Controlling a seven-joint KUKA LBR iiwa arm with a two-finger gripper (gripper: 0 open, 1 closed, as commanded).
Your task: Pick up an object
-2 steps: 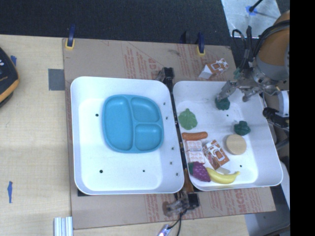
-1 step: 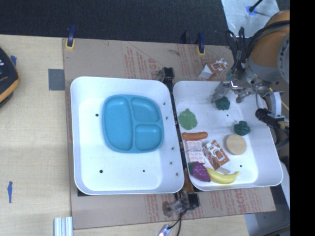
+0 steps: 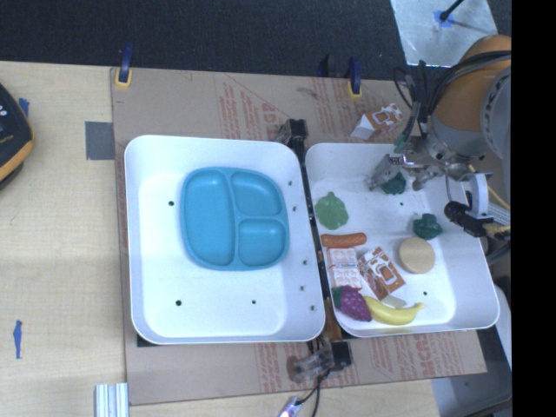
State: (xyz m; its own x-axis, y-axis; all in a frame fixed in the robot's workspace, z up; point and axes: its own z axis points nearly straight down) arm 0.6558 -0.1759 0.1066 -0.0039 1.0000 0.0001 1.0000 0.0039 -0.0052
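Even, fairly bright overhead light washes the two white bins (image 3: pixel 217 320) nearly featureless with mild glare, shadows stay soft and short, the dark floor (image 3: pixel 217 7) beyond the desk (image 3: pixel 52 259) is underexposed, and fine detail looks slightly soft, perhaps from low resolution.

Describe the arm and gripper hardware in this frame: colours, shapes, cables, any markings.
The arm is a bulky rounded body, grey with an orange band above the wrist. Thin black cables loop along its near side toward the wrist. The gripper is a small metallic grey assembly with slim fingers, and a white-and-black fitting sits beside it. No markings can be made out.
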